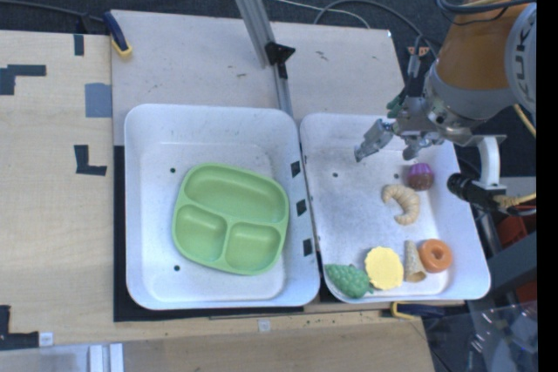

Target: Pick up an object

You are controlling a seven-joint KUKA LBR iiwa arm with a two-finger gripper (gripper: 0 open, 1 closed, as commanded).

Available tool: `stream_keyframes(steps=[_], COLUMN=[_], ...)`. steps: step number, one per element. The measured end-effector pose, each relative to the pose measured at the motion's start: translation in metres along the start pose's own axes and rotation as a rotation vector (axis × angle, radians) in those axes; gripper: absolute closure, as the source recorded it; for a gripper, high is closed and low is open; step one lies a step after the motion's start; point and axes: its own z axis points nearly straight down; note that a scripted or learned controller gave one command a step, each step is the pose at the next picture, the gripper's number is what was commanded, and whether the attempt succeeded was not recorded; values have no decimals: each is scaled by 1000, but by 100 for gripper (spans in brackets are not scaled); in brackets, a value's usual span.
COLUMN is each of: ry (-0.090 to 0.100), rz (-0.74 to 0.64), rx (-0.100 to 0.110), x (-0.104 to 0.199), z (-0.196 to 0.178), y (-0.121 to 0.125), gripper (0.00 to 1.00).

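White plastic walls keep my choices penned in the right bin (324, 187), and I hang my pincer (384, 139) over its upper half, on bare floor, with nothing between the fingers; they look parted, one dark finger (370, 143) reaching out toward the divider, though how wide the gap is I cannot tell from this slant. Closest to me is a small purple piece, perhaps a toy grape or plum (420, 177), just below and a little toward my arm's side; I judge it the natural candidate because it sits apart from its neighbours. Just past it lies a pale croissant-shaped toy (402, 203), curved and loose on the floor. Farther still, crowded against the near wall, are an orange doughnut-like ring (434, 255), a tan wafer-like piece (412, 261) touching it, a yellow round piece (384, 267) and a green leafy toy (349, 280) in the corner; that huddle would leave my fingers little room. Well away from me, across the divider, a green sectioned plate (231, 218) rests in the left bin (139, 187) on the counter (52, 152), with no part in this pick.
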Motion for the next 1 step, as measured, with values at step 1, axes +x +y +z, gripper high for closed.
stream_keyframes(steps=[1], ry=[0], rz=[0], rx=[0], x=[0], z=[0], y=[0], gripper=[0])
